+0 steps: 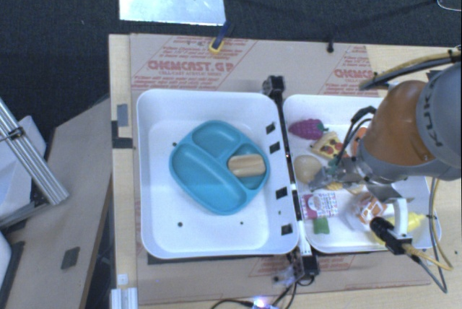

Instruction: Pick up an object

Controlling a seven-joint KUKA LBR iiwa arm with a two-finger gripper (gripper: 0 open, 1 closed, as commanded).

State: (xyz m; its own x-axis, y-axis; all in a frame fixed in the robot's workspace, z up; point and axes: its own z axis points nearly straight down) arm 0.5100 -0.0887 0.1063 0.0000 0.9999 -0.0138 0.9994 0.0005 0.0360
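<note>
Tan cylinder (pixel 247 165) lengthwise left-right in blue tray (pixel 198 177); end effector (pixel 333 174) apart

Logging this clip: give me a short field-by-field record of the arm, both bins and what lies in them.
arm: grey with an orange band, reaching over the right bin
gripper: low over the right bin's middle, fingers too unclear to judge
left bin: white, holds a blue divided plate
on the plate: a tan cylinder-shaped block in one compartment
right bin contents: purple grape bunch, pizza slice, pale round item, small pink-labelled pack, small green piece
task state: no item seen held
</note>
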